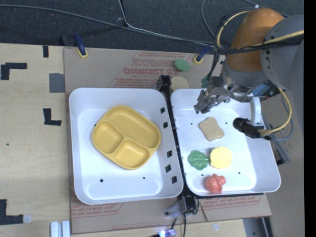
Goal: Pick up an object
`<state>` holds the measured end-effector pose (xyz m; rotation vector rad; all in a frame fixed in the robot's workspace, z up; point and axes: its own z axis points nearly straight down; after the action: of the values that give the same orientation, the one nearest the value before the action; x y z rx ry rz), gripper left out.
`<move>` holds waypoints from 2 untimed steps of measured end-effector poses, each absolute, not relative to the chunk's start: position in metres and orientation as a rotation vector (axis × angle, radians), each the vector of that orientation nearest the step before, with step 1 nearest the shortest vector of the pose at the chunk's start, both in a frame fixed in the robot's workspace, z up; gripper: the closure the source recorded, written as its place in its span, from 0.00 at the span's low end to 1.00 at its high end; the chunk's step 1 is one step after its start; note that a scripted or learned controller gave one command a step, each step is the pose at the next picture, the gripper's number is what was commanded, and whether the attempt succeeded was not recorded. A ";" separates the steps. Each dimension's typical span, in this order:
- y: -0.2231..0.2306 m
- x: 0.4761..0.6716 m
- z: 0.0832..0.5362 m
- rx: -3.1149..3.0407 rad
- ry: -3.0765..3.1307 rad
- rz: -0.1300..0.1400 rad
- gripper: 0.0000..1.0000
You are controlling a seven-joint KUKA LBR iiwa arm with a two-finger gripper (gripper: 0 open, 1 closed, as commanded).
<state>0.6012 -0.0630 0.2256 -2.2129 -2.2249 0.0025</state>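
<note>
A tan, bread-slice-shaped toy (211,129) lies flat near the middle of the right-hand white bin (261,169), toward its far edge. Just beyond it hangs the dark two-finger gripper (203,104), above the bin's far-left corner — whether its fingers are spread or closed I cannot tell, and nothing is seen between them. Nearer the front edge sit a green leafy toy (198,159) and a round yellow toy (220,157), side by side, with a red toy (215,182) by the front rim. The left-hand white bin (84,107) carries a yellow three-compartment plastic tray (126,137) — roughly central, turned at an angle.
</note>
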 end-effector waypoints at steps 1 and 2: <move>-0.011 0.586 0.217 -2.213 -2.225 0.003 1.00; 0.050 0.577 0.210 -2.211 -2.227 0.002 1.00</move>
<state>0.5767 0.0497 0.2101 -2.2108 -2.2273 0.0016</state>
